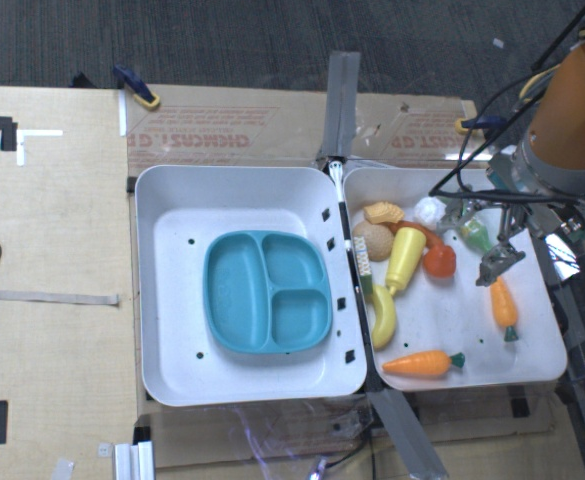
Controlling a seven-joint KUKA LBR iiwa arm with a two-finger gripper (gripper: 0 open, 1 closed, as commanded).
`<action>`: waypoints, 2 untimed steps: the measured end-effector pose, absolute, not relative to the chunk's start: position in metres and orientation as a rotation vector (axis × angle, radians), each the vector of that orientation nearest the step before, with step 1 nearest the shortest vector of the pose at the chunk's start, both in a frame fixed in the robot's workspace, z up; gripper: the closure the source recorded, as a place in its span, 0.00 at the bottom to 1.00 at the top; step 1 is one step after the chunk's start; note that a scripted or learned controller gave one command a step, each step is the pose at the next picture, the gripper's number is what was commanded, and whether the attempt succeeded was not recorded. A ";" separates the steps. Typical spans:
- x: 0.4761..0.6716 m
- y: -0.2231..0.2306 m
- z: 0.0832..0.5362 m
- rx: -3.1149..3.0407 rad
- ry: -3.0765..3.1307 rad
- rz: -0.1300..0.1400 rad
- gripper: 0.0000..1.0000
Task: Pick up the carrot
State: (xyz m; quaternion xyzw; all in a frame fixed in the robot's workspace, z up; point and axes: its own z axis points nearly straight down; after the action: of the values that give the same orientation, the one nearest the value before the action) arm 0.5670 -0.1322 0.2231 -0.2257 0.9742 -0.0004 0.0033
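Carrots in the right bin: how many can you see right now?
2. One carrot lies near the front edge of the right bin. The other carrot lies by the bin's right side, just below the end effector. More could be hidden in the food pile.

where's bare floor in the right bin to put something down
Bare floor lies between the banana, the carrot at the near wall and the second carrot by the gripper. The far-left corner is crowded with food.

Divided plate (269, 291) lies in left bin (162, 268). Right bin (532, 353) holds two carrots: one (422, 364) near edge, one (503, 305) right.
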 end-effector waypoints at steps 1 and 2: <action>0.592 -0.220 0.179 -1.016 2.966 -0.001 0.00; 0.553 -0.221 0.103 -1.164 2.900 -0.017 0.00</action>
State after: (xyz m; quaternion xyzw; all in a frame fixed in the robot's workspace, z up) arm 0.5531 -0.2209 0.1029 -0.3724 0.9280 -0.0053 0.0081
